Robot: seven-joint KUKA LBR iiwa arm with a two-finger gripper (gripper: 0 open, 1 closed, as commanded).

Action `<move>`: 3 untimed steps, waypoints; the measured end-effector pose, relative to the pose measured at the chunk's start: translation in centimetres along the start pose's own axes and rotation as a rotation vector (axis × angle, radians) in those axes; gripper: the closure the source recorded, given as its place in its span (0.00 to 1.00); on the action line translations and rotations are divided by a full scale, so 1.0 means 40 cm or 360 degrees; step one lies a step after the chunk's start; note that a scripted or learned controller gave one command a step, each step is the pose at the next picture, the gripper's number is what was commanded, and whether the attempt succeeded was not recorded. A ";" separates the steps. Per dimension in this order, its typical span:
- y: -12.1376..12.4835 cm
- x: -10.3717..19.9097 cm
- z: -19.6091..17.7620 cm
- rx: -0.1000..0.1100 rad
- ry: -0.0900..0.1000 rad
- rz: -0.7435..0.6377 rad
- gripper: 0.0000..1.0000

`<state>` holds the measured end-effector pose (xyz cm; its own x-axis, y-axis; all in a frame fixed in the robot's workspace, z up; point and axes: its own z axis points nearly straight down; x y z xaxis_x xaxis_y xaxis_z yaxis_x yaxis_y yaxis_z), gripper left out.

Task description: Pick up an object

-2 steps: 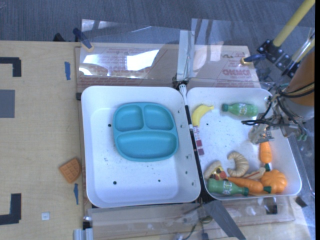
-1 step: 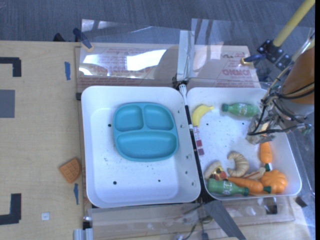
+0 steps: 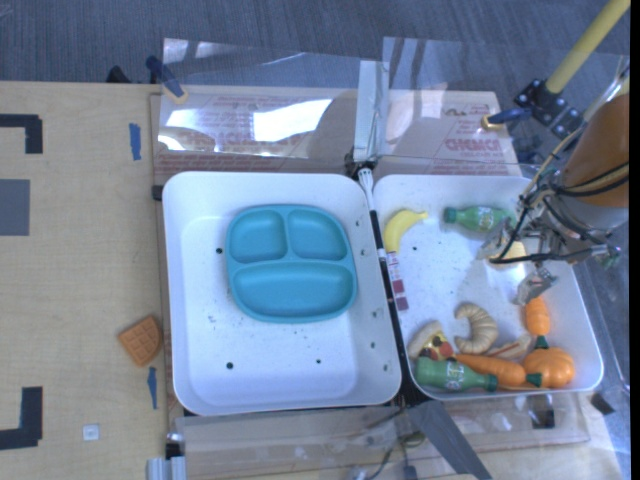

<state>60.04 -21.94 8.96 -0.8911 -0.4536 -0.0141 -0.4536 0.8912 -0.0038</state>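
Two shallow white plastic bins sit side by side on the bench. The left bin [image 3: 190, 358] bears a blue divided plate [image 3: 291, 263] with three compartments, lying flat near the bin's middle. The right bin [image 3: 445, 268] holds the toy food. A yellow plastic banana [image 3: 401, 225] lies near its upper left corner, and a small green bottle [image 3: 477, 217] lies on its side just right of the banana. Along the lower edge a cluster is packed close together: a tan croissant [image 3: 478, 326], a slice of pizza [image 3: 432, 344] just left of it, a second green bottle [image 3: 447, 373] on its side, a long orange carrot [image 3: 494, 369] touching that bottle, a round orange fruit [image 3: 552, 366] at the right end, and a smaller orange piece [image 3: 538, 317] above it.

The grey arm's gripper [image 3: 533, 286] hangs over the right side of the right bin, above the small orange piece (cables and metal parts crowd the wrist). Whether its fingers are apart or together cannot be told, and nothing shows between them.

Outside the bins, a small tan waffle-like square [image 3: 141, 340] lies on the wooden bench [image 3: 70, 218] left of the left bin.
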 end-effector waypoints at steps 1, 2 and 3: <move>0.035 0.064 0.002 -0.0004 0.0005 0.0076 0.00; 0.206 -0.080 0.001 -0.0001 0.0003 0.0190 0.00; 0.176 -0.274 0.003 -0.0002 0.0034 0.0040 0.00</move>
<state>66.63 -10.69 8.99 -0.9024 -0.4309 0.0072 -0.4309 0.9024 -0.0025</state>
